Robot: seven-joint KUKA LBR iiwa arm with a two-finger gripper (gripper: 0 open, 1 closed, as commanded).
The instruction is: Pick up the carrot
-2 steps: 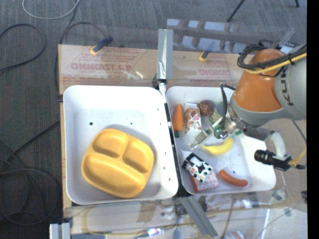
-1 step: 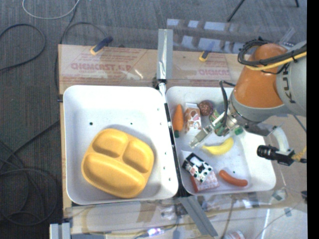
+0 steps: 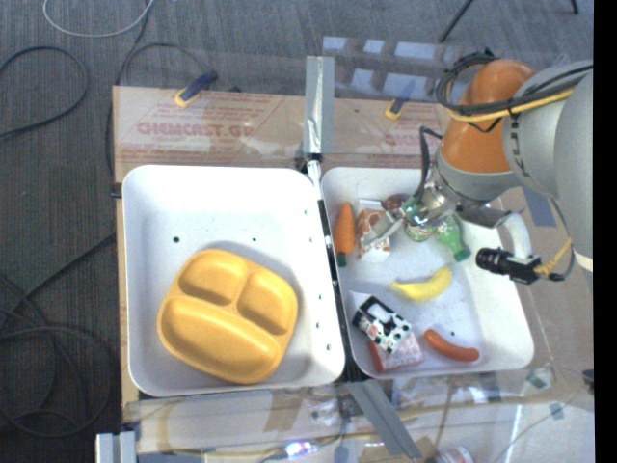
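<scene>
The carrot (image 3: pixel 345 228) is orange with a green tip and lies lengthwise along the left wall of the right bin (image 3: pixel 501 350). My gripper (image 3: pixel 421 215) hangs over the upper middle of that bin, about 80 pixels to the right of the carrot, above a green bottle (image 3: pixel 450 236). A small packet (image 3: pixel 374 231) lies between the gripper and the carrot. The orange wrist band (image 3: pixel 487 114) sits above and behind the gripper.
The right bin also holds a banana (image 3: pixel 424 285), a red sausage (image 3: pixel 451 346), a black-and-white patterned box (image 3: pixel 382 323) and a small brown item (image 3: pixel 394 203). A yellow sectioned plate (image 3: pixel 228 314) lies in the left bin (image 3: pixel 154 210). A black connector (image 3: pixel 506 262) juts from the arm.
</scene>
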